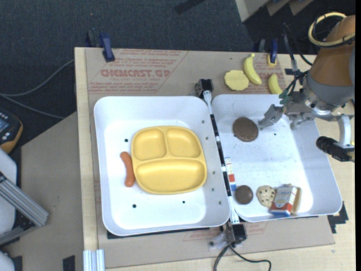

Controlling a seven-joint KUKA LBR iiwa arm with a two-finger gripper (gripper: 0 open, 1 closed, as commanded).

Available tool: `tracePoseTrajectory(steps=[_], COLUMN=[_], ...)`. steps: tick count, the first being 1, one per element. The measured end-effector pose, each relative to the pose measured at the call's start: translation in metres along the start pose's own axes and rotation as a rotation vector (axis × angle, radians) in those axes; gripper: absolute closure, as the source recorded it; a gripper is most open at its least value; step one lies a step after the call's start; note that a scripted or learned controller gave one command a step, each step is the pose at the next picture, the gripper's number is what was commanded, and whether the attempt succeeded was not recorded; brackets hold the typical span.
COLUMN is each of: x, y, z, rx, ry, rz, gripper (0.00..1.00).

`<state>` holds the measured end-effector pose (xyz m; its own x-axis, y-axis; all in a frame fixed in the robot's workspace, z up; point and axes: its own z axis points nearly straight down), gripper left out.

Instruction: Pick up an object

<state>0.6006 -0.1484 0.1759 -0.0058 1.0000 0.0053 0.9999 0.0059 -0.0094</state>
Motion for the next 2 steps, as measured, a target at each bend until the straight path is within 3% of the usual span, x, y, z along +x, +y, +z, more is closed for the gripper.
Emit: tracePoseTrajectory(steps=[1, 2], x=[0.037, 0.049], y=[0.064, 0.056], z=[0.097, 0.091], rx=[-0.007, -0.007], ry=[-0.004, -0.005], rz=[0.000, 0.004], gripper=[0.00, 0.00])
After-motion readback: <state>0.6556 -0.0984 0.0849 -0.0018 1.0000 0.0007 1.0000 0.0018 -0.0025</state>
